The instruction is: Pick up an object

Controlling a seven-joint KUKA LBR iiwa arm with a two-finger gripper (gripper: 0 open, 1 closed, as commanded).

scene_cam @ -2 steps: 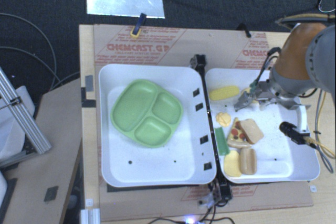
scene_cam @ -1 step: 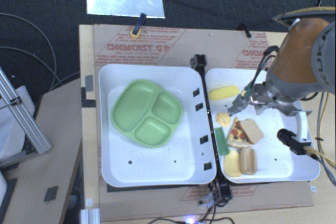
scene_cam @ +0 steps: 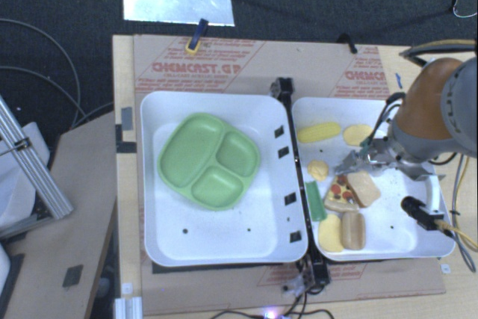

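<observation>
We log the gripper [scene_cam: 357,161] low in the right bin [scene_cam: 388,244], reaching in from the right; we cannot tell from this slant whether its jaws are spread or pressed together, and we see nothing between them. Directly below the jaws lies a tan bread-like slice [scene_cam: 364,188], with a pizza slice [scene_cam: 342,193] just left of it, the two touching. Left of the jaws sits a small yellow round piece [scene_cam: 318,170]. Above the jaws rest a corn cob [scene_cam: 319,133] and a yellow round item [scene_cam: 357,134]. Farther below lie a brown sausage-like roll [scene_cam: 353,230] and a pale piece [scene_cam: 331,234] beside it. Well to the left, the other bin [scene_cam: 172,243] holds a green divided plate [scene_cam: 209,160].
</observation>
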